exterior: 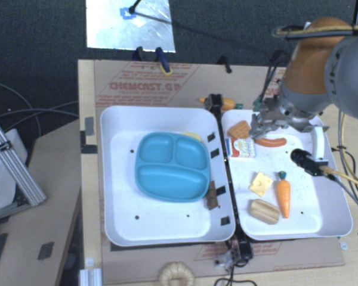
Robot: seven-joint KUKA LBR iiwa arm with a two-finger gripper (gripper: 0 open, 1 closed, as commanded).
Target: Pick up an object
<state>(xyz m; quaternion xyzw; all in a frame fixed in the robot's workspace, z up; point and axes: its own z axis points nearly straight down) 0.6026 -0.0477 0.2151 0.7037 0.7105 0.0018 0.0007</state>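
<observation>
My gripper point(258, 126) hangs low over the back left part of the right bin point(334, 219). It is right beside a brown pastry piece point(239, 128) and just behind a red sausage point(269, 141). A small white and red carton point(242, 148) lies in front of the pastry. Nearer the front of this bin are a yellow cheese wedge point(261, 183), an orange carrot point(284, 196) and a tan bread roll point(264, 211). Nothing can be seen held in the gripper.
The left bin point(116, 177) holds a blue divided plate point(172, 165), a yellow item point(194, 136) peeking out behind it, and a small brown piece point(212, 198) by the divider. An orange item point(227, 104) lies behind the bins. A beige ring point(178, 274) sits at the bench front.
</observation>
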